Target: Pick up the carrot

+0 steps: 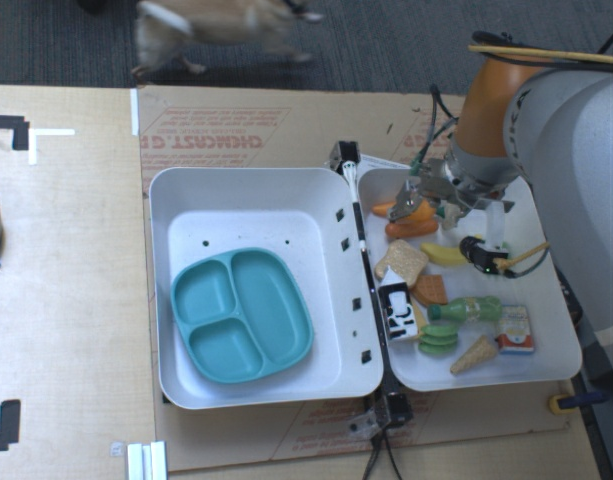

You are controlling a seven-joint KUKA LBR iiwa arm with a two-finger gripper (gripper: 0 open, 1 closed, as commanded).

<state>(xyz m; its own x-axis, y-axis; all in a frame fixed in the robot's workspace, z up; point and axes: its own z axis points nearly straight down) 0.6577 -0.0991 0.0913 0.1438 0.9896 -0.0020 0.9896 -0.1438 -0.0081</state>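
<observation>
The carrot is an orange piece lying in the far left part of the right bin, just past a slice of bread. My gripper hangs directly over the carrot's far edge, low enough to touch it or nearly so. Its body hides part of the carrot. A smaller orange bit lies just to the carrot's left, by the bin wall.
Near the carrot lie a bread slice, a banana, an orange wedge, a green bottle, a cone and a small carton. The left bin holds a teal divided plate.
</observation>
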